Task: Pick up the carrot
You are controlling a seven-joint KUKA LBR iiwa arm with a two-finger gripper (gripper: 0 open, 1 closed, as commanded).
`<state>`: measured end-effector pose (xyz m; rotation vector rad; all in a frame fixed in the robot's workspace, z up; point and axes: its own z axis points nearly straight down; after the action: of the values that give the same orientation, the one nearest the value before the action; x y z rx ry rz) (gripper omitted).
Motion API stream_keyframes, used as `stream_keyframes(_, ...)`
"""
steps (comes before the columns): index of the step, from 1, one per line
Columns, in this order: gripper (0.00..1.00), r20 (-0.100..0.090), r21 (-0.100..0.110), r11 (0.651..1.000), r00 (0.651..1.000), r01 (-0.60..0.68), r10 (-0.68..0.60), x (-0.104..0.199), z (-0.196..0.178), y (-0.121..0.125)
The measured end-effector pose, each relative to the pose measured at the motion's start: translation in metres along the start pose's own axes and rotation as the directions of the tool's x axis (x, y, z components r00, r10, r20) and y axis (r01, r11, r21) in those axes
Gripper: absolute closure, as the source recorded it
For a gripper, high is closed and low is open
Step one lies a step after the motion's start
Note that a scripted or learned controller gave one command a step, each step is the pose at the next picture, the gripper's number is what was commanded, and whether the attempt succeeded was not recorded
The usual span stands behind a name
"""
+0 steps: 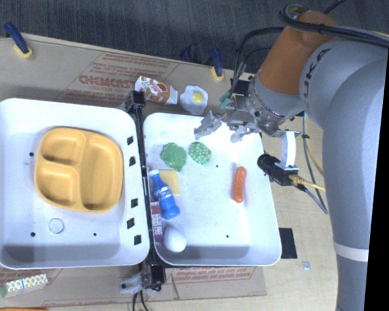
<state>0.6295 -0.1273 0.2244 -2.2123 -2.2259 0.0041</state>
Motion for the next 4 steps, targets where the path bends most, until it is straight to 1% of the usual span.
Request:
stream_keyframes(1, 0.0, 0.0, 0.0, 0.98, 0.98, -0.2, 0.2, -0.008, 0.133, -0.028)
stream_keyframes(2, 1.0, 0.0, 0.003, 0.981, 0.981, -0.196, 0.196, -0.007, 0.123, -0.028)
stream_keyframes(3, 1.0, 0.0, -0.002, 0.965, 0.965, -0.263, 0.263, -0.009, -0.066, -0.045)
stream_keyframes(4, 1.0, 0.0, 0.004, 0.709, 0.709, -0.706, 0.706, 0.006, 0.125, -0.04)
